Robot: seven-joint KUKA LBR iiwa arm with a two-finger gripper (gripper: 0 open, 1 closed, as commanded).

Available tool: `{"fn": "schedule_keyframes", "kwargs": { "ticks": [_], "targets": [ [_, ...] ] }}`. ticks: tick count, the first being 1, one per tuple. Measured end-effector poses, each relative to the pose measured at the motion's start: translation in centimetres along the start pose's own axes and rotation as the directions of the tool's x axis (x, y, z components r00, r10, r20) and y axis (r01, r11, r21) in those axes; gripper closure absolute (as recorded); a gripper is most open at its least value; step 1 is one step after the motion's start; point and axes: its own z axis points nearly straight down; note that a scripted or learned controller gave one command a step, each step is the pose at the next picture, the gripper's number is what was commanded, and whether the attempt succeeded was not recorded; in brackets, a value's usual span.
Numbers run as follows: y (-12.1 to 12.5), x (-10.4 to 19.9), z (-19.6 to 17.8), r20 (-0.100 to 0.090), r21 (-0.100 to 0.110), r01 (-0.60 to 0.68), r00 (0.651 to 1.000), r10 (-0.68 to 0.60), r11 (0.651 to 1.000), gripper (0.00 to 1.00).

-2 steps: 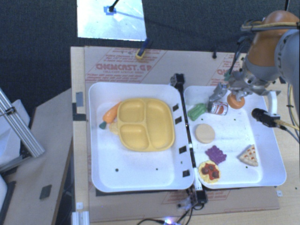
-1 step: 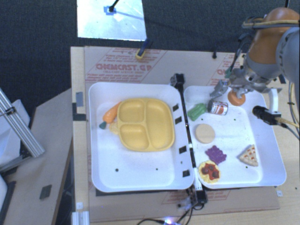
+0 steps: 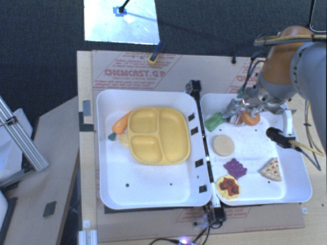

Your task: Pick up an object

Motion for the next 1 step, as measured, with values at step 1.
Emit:
{"fn": "schedule_keyframes", "kwargs": {
  "ticks": [1],
  "targets": [
    [0.41,-0.10,0.49,0.003,-0.015,0.001,1.000,-0.001,1.000,0.00]
  ]
}}
